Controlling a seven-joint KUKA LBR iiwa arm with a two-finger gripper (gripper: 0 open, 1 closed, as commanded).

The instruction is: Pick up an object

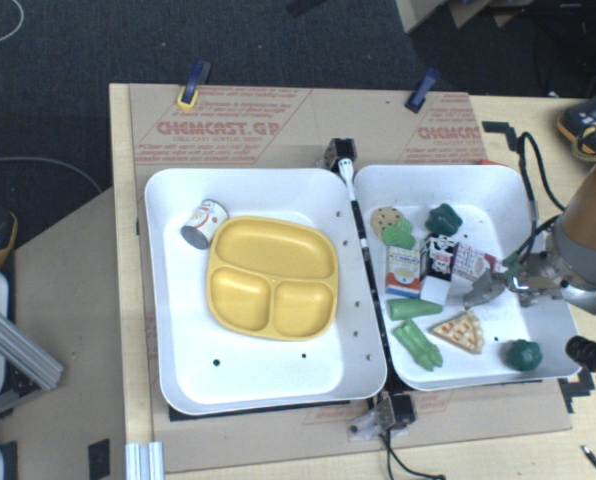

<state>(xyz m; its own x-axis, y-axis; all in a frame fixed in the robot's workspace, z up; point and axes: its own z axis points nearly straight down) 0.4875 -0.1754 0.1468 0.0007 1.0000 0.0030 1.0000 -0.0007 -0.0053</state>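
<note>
The right bin (498, 183) holds several toy foods. Among them are a cookie (383, 218), a dark green vegetable (443, 218), a cow-print box (439, 255) and a white, red and blue carton (404, 269). There are also a red-and-white packet (468, 261), a white block (434, 291), green pea pods (416, 340), a pizza slice (460, 332) and a dark green ball (524, 354). My gripper (486, 286) hangs low over the right bin's middle right. It is just right of the white block, below the packet and above the pizza slice. Nothing is seen held in it.
The left bin (178, 298) carries a yellow divided plate (273, 275) and a small can (205, 223) lying at its upper left. Black cables (533, 183) run along the right bin's right rim. Blue clamps (191, 85) hold the cardboard at the back.
</note>
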